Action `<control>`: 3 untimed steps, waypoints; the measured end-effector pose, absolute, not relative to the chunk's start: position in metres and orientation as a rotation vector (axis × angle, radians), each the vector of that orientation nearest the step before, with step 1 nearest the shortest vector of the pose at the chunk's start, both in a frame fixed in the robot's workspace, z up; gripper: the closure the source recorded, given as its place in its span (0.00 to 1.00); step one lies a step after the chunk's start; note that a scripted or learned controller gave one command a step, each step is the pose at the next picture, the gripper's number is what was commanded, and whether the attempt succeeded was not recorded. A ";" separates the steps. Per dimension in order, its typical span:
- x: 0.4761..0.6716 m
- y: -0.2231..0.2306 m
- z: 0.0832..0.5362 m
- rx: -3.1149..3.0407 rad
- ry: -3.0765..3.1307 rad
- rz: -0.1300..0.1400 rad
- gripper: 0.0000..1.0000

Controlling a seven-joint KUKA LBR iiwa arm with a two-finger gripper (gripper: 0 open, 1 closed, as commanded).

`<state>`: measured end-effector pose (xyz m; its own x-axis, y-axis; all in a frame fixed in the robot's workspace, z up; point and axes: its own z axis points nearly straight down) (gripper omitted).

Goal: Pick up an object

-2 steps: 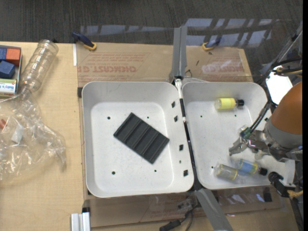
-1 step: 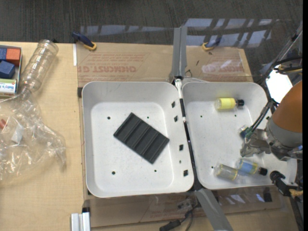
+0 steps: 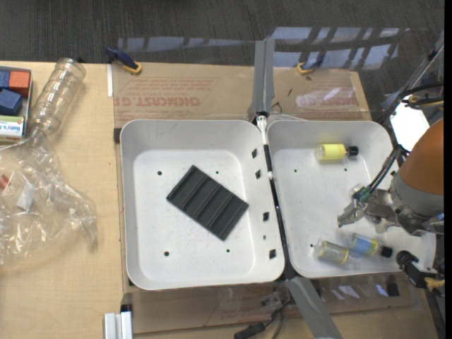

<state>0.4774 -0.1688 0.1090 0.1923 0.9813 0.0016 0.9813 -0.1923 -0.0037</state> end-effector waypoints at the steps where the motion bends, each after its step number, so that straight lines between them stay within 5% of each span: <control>1: 0.477 -0.207 0.091 -2.232 -2.205 0.001 0.00; 2: 0.477 -0.167 0.091 -2.249 -2.189 0.002 0.00; 3: 0.477 -0.167 0.099 -2.250 -2.187 0.003 1.00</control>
